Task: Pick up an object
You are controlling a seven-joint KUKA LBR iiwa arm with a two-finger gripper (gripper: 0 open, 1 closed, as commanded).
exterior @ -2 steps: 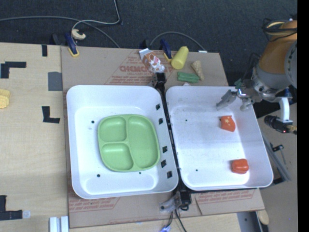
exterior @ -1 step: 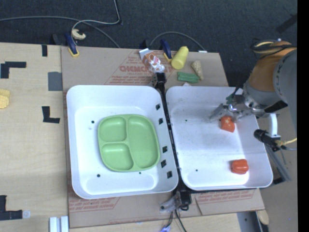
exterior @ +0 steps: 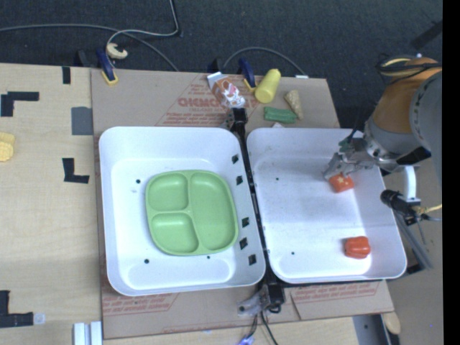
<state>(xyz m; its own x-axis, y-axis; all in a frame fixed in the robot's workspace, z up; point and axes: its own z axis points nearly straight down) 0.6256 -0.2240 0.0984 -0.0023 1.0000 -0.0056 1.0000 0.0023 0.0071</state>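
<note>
Hovering claw: the claw (exterior: 339, 169) sits low over the upper right part of the right bin (exterior: 302, 214), right at an orange-red lump (exterior: 341, 184).
Claw state: I cannot tell from this slanted view whether it is spread or pressed together, and nothing shows clearly between its tips.
Nearest target: that orange-red lump lies on the bin floor just beneath the claw tips, touching or nearly so; which one, I cannot say.
Second target: another orange-red piece (exterior: 357, 247) rests near the front right corner of the same bin, well apart from the first.
Handling guess: both look small, rounded and light, probably toy food of smooth plastic or foam, so likely to roll or squirt out of a shallow pinch.
Where to take hold: across the widest middle, tips straddling it and low to the floor.
Left bin: the left bin (exterior: 122, 192) carries a green divided plate (exterior: 191, 212); flat and wide, a poor grip.
Risk: a nudge off-centre sends the lump skidding toward the wall.
</note>
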